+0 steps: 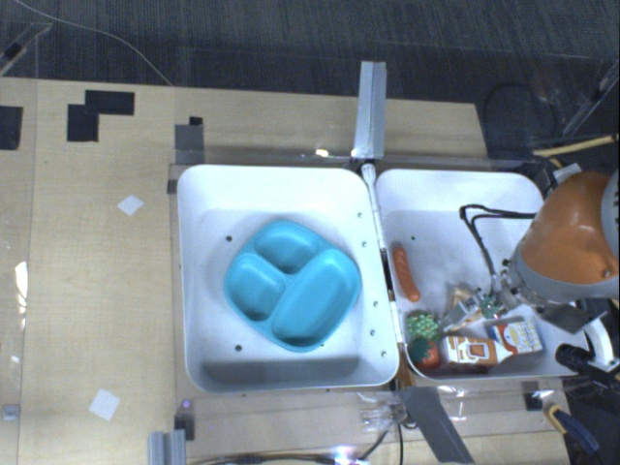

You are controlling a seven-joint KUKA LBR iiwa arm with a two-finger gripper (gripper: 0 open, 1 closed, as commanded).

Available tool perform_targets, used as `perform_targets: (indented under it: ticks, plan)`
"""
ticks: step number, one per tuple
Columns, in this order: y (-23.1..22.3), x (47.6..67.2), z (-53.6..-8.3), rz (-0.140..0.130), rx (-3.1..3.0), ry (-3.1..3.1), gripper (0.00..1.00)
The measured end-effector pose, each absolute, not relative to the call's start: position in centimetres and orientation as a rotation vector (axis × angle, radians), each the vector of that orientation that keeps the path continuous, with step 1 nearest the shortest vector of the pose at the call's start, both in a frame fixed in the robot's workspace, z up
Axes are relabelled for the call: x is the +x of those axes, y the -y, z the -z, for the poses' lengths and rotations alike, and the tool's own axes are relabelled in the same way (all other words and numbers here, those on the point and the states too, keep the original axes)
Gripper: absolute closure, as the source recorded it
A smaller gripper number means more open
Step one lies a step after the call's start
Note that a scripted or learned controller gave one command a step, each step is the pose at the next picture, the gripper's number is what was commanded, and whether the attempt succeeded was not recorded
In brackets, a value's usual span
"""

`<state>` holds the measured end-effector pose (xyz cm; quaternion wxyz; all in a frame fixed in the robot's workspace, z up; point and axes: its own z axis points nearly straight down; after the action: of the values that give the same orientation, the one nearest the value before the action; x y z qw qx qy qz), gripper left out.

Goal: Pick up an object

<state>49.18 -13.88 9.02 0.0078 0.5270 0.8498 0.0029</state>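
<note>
**End effector low over toy food in the right bin**

Pale wooden surface carries two white bins side by side. Left bin holds a blue three-compartment plate. Right bin holds the small objects, gathered near its front edge: an orange sausage-shaped piece lying along the left wall, a green bumpy item with a red one just in front, and two small printed cartons, one brown-orange, one white with blue. The arm's end effector sits just above these cartons; whether it is spread or closed cannot be told.
</note>
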Motion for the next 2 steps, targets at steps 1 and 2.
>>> perform_targets:
  ticks: [1, 2]
  plan:
    - [13.8, 49.4, -10.1, -0.014, 1.645, -2.651, 1.00]
    - [14.7, 53.4, -9.2, -0.003, 1.749, -2.604, 1.00]
